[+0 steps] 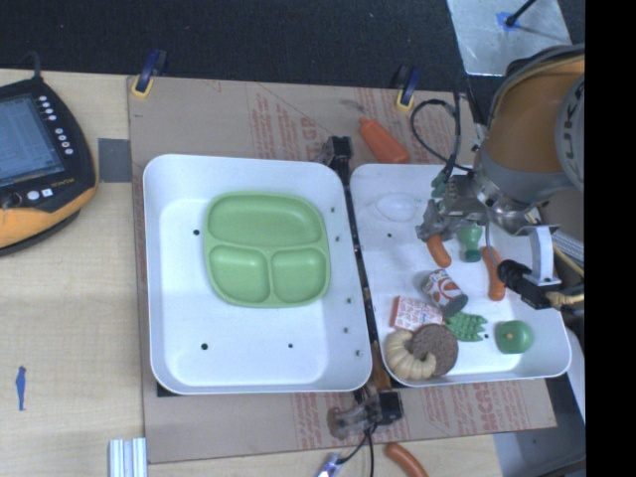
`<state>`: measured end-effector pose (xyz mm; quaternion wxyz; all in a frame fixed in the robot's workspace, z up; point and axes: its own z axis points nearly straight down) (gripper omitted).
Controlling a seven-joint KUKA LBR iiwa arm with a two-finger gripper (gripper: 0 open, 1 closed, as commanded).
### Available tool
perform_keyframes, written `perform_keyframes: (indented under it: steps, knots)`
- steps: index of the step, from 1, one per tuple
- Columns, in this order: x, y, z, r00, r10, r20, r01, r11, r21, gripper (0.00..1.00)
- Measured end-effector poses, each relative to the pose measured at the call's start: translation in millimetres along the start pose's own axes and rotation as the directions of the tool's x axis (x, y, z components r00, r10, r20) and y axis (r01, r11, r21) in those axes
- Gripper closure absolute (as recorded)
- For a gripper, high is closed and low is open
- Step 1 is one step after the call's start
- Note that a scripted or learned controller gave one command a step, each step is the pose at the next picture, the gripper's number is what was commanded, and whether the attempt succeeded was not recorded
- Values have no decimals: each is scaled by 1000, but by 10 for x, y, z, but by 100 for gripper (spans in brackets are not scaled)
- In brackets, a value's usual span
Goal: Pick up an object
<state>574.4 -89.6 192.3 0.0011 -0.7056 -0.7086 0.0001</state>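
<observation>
The gripper (444, 217) hangs low over the upper part of the right bin (378, 182), and whether its fingers are apart or closed cannot be told from this slant; nothing is seen held in it; an orange carrot (438, 251) lies in the bin directly beneath its tip, touching or nearly so, its long axis running from upper left to lower right; a second orange carrot (494, 273) lies just to the right, its long axis nearly upright in the view; a green piece (469, 235) sits between them; lower in the bin lie a small can (441, 288), a doughnut (409, 356), a brown cookie (434, 346) and a green apple (513, 337); the left bin (169, 296) holds a green divided plate (267, 249).
</observation>
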Motion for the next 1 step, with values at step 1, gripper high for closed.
perform_keyframes:
  steps: [1]
  knots:
    - [603, 129, -230, 1000, 0, 0, 0, 1000, 1, 100]
